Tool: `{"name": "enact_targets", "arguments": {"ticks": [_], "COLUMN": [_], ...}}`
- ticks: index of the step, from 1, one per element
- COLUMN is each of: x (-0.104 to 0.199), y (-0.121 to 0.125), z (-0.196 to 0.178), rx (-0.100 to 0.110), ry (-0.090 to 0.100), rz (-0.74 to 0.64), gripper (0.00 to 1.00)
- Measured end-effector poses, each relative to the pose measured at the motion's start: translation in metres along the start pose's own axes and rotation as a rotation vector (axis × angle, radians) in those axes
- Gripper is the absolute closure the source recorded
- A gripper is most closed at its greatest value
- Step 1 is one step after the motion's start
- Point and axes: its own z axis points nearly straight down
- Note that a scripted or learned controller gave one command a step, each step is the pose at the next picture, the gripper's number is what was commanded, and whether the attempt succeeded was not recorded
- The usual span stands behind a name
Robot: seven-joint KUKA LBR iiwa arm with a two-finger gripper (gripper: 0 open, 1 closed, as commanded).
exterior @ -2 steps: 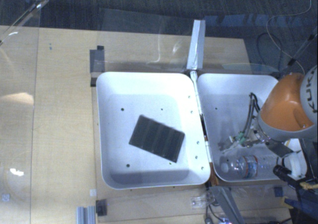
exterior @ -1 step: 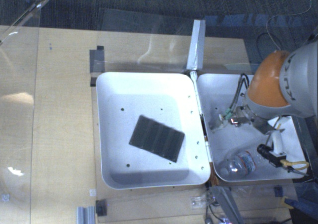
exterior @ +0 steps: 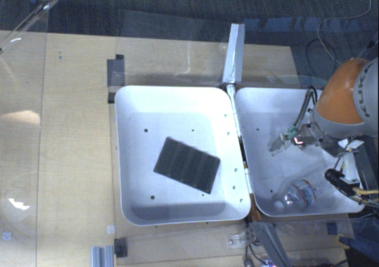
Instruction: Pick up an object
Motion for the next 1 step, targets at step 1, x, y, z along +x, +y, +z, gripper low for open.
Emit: {"name": "enact_targets", "arguments": {"ticks": [1], "x": [0.0305], "y": [0.0708], "z": [0.0022], "rx": [0.003], "ry": [0.004], "rz": [0.035], "gripper": [0.00]}}
